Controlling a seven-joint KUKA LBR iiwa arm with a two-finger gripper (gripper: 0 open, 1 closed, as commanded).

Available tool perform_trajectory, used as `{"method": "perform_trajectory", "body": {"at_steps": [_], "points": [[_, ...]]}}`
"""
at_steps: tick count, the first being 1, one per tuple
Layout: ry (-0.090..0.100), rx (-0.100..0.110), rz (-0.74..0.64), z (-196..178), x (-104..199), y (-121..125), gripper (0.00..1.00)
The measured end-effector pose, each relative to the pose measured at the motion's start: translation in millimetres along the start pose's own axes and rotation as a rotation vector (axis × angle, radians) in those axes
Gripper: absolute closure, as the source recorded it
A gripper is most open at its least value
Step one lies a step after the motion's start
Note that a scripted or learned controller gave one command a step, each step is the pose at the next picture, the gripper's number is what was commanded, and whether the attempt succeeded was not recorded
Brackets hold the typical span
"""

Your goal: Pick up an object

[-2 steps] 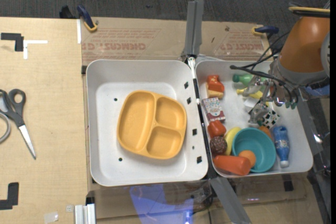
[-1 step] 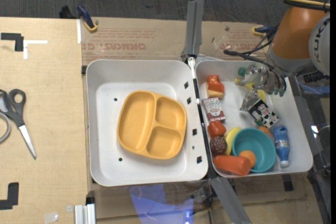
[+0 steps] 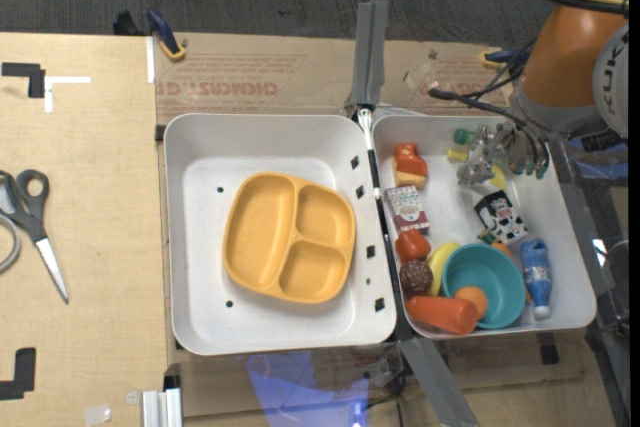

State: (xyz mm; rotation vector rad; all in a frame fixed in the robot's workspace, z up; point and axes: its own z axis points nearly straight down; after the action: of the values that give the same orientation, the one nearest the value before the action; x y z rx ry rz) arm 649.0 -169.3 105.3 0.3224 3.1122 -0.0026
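My gripper hangs low over the far part of the right bin, its metal fingers pointing down beside a small yellow and green toy. Just in front of it lies a black and white toy. Other pieces in that bin are a red and yellow toy, a small red and white carton, a teal bowl holding an orange ball, a red cylinder and a blue bottle. Nothing shows between the fingers.
The left bin holds a yellow divided plate. A metal divider stands between the bins at the back. Scissors lie on the bench at far left. Cables trail near the arm.
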Motion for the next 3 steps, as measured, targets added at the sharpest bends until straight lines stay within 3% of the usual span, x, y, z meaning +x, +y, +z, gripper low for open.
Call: {"method": "perform_trajectory", "body": {"at_steps": [1, 2, 3], "points": [[0.007, 0.000, 0.115, -110, 21, 31, 1.00], [0.008, 0.000, 0.115, -109, 21, 31, 0.00], [0.009, 0.000, -0.036, 12, 82, -15, 0.00]]}}
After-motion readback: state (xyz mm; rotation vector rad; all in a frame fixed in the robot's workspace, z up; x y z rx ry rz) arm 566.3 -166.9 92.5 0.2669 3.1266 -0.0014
